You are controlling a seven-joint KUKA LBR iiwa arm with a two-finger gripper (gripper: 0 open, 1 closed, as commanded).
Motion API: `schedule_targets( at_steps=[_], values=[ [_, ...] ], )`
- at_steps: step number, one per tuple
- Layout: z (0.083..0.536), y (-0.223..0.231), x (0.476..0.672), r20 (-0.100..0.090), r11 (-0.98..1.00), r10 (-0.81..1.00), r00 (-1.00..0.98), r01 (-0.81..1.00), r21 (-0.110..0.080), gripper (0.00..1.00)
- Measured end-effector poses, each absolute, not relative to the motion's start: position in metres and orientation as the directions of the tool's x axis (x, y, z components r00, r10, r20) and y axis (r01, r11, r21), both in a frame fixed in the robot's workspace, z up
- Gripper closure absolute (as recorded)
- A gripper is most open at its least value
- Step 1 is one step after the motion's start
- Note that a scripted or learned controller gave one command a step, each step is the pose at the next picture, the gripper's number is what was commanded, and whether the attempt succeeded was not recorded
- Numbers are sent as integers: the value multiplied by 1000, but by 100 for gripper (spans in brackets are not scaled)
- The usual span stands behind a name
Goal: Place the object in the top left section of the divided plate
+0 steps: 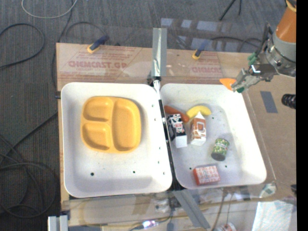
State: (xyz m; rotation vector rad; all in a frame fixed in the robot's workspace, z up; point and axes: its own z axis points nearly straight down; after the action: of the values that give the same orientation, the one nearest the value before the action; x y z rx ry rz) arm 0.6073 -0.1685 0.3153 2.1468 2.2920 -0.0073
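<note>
A yellow divided plate (111, 123) lies in the left white bin (72, 172); its top left section (98, 108) holds nothing. My gripper (236, 84) hangs over the far right corner of the right bin (250, 143), well away from the plate. A small orange piece (226, 82) sits pinched at the fingertips, sticking out to the left above the bin's rim.
The right bin holds a yellow banana (198, 111), a red-orange item (172, 110), a dark small carton (177, 128), a white and orange carton (197, 131), a green can (220, 148) and a red box (207, 175). A metal divider (157, 52) stands between the bins at the back.
</note>
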Motion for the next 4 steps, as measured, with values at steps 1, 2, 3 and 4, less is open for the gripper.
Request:
schedule_targets(
  at_steps=[1,2,3,4],
  values=[
    [268,-74,612,1,324,946,-324,946,-2,100],
    [279,-17,573,1,649,761,-649,761,0,100],
    [235,55,531,2,536,844,-536,844,-3,100],
    [254,94,534,1,362,932,-362,932,-4,100]
  ],
)
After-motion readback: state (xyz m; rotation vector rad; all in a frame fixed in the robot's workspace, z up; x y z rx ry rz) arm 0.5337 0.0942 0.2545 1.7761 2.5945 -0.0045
